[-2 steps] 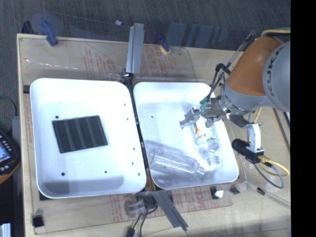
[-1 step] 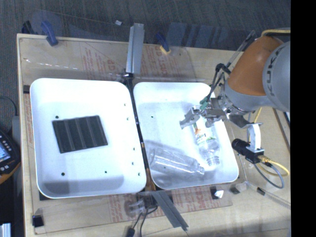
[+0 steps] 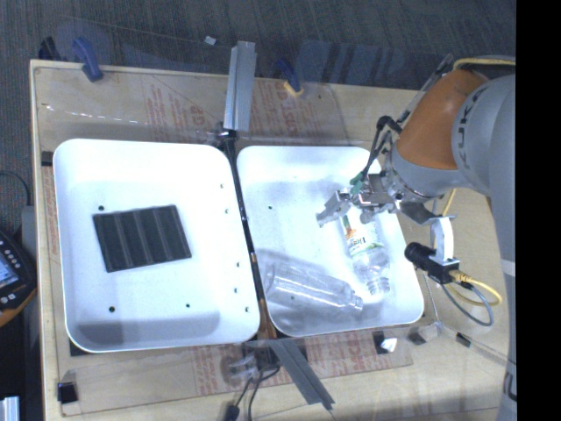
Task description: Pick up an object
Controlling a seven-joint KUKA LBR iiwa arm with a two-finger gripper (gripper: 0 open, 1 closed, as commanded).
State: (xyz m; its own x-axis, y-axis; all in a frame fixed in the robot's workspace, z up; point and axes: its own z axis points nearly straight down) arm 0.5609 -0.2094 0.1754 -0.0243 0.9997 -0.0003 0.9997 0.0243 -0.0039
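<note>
Two clear bottles lie in the right bin (image 3: pixel 282 187). The labelled bottle (image 3: pixel 363 247) lies on its side by that bin's right wall, with its base toward the middle of the bin and its neck pointing at the bin's near right corner. The plain bottle (image 3: pixel 311 289) lies along the bin's near wall, stretched from the near left part toward the near right corner. Its right end comes close to the neck of the labelled bottle, and whether the two touch cannot be told.

The gripper (image 3: pixel 338 207) is over the right half of the right bin, at the base end of the labelled bottle. It overlaps that end, so contact cannot be judged. Whether the gripper is apart or together cannot be told either, and nothing is seen clamped in it. The arm (image 3: pixel 443 134) reaches in over the bin's far right corner, with its orange band outside the rim.

Just left of the right bin sits the left bin (image 3: pixel 140 310), and the two rims run side by side. A dark ribbed pad (image 3: pixel 142 237) lies flat near its middle, well apart from both bottles.
</note>
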